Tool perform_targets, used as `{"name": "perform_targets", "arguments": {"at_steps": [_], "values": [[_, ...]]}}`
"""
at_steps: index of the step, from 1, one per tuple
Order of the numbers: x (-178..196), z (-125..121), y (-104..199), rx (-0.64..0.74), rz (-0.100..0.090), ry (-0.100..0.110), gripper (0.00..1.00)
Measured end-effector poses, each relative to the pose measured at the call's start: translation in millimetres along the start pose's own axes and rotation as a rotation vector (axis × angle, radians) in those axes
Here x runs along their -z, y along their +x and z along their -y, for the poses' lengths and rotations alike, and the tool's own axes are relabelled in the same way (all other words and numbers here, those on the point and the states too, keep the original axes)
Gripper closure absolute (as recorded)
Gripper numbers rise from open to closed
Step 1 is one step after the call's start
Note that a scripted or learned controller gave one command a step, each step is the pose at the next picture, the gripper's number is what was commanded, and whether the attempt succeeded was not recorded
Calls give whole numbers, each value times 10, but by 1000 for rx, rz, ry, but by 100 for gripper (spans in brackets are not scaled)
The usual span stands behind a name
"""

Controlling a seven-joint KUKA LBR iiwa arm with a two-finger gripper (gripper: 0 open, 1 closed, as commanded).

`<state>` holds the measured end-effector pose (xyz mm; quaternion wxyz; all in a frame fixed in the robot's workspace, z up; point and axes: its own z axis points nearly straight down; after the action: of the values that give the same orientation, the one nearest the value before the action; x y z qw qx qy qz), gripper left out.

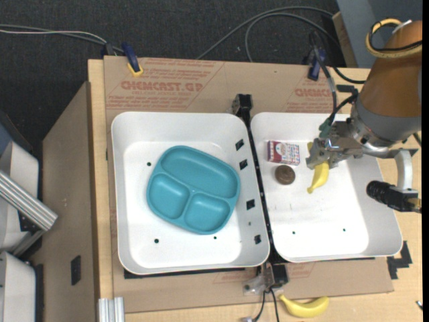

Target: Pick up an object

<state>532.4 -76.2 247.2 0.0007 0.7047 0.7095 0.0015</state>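
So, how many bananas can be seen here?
2. One banana hangs at the pincer over the right bin. The other banana lies on the bench below it.

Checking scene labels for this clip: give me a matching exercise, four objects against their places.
Things:
1. teal divided plate
2. banana
3. small carton
4. brown round piece

Places:
A. hanging from the claw, over the right bin
B. right bin floor, just below the carton
C. left bin
D. right bin, near its top left corner

Pairs: 1-C, 2-A, 3-D, 4-B
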Motion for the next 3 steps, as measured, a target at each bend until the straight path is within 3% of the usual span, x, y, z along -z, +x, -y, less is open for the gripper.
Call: {"name": "perform_targets", "arguments": {"at_steps": [1,3], "values": [[-74,-276,548,0,-1,1,100],[-22,-920,1349,-1,0,0,100]]}}
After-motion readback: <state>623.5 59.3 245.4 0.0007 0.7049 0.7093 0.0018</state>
